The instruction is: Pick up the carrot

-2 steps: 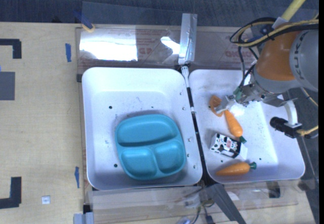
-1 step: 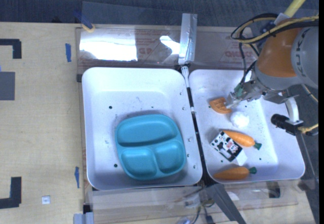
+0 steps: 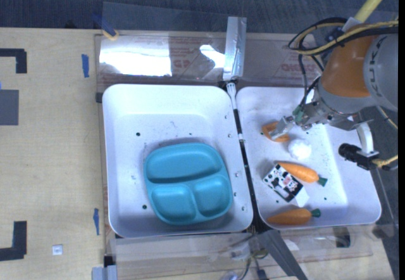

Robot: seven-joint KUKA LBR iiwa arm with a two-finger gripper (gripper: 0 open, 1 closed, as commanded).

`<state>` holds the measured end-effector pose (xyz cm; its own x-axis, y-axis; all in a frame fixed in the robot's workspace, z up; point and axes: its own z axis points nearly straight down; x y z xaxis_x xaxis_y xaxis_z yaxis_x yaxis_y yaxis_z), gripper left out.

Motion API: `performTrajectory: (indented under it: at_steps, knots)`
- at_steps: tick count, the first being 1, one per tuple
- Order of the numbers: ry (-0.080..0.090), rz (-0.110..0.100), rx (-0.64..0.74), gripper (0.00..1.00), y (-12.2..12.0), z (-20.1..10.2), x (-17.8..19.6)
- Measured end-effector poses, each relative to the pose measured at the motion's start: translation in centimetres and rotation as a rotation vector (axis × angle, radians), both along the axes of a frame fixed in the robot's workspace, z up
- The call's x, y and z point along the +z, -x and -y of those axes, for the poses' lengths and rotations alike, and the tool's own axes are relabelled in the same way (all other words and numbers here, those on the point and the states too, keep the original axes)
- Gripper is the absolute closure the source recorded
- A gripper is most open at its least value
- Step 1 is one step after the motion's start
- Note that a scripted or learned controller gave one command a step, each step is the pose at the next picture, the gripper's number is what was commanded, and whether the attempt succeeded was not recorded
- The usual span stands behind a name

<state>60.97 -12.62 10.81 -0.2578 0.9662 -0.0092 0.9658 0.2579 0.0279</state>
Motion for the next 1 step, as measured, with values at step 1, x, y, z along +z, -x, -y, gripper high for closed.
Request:
performTrajectory:
  at_steps: [1]
  knots:
    - [-0.001,-0.029,0.045,0.0,9.81,-1.99,-1.88]
